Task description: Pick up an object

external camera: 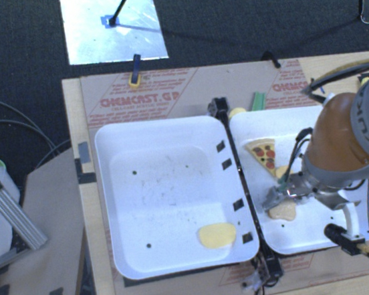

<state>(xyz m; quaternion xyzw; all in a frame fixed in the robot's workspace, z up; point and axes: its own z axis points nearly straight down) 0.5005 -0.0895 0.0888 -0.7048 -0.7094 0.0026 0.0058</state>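
1. The likeliest target was the tan cookie-like piece [284,212] in the right bin [318,240], lying flat on the floor just beneath the gripper [276,197] — touching it or only under it, I could not say.
2. By its look it was a light, stiff toy food, probably smooth and a little slippery; my judgement was that a pinch across its narrow width, down at the rim, would serve best, since a flat thing offers little height to bite on.
3. Its long axis ran roughly left to right across the view, with no clear front or back to point anywhere.
4. The jaws themselves — half lost against the wrist and cables — gave nothing away: whether wide or narrow, I could not tell, and nothing showed plainly between them.
5. Just above lay a small yellow piece [281,172], and beyond that the pizza slice [263,152], flat, its tip aimed down the view toward the gripper and its crust at the far end.
6. The arm [346,142], grey with its orange band, hung over the right bin from the right.
7. Over the divider, the left bin [143,142] held a pale yellow chip-shaped piece [217,235] near its front wall, well apart from the action.
8. Both bins sat on cardboard on the desk [49,195].
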